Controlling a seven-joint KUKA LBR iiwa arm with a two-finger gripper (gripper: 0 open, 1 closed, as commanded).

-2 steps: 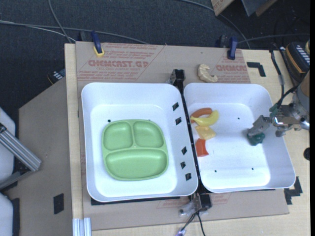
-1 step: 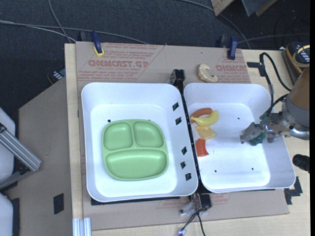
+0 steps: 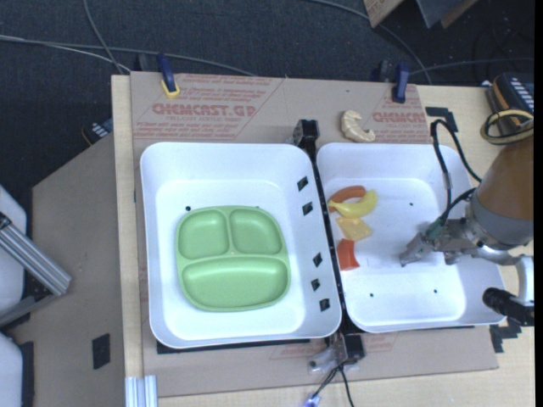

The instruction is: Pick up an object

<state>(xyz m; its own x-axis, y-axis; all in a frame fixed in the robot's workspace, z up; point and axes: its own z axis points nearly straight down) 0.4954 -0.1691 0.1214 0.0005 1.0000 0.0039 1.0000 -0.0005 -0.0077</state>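
Cardboard bench (image 3: 212,104) fills mid-frame, bearing two white bins. Left bin (image 3: 161,227) holds a green divided plate (image 3: 232,257). Right bin (image 3: 441,299) has the arm (image 3: 509,197) entering from the right, its gripper (image 3: 422,248) low over bare floor, gripping nothing; finger spread unclear. Orange, yellow and red pieces (image 3: 351,219) lie well apart by its left wall.

This looks like a robotics lab: two white bins (image 3: 161,227) sit on a cardboard-covered tabletop (image 3: 254,100) held by blue clamps (image 3: 168,79), loose cables (image 3: 102,24) trail over dark carpet, and an aluminium frame rail (image 3: 30,257) stands at the left
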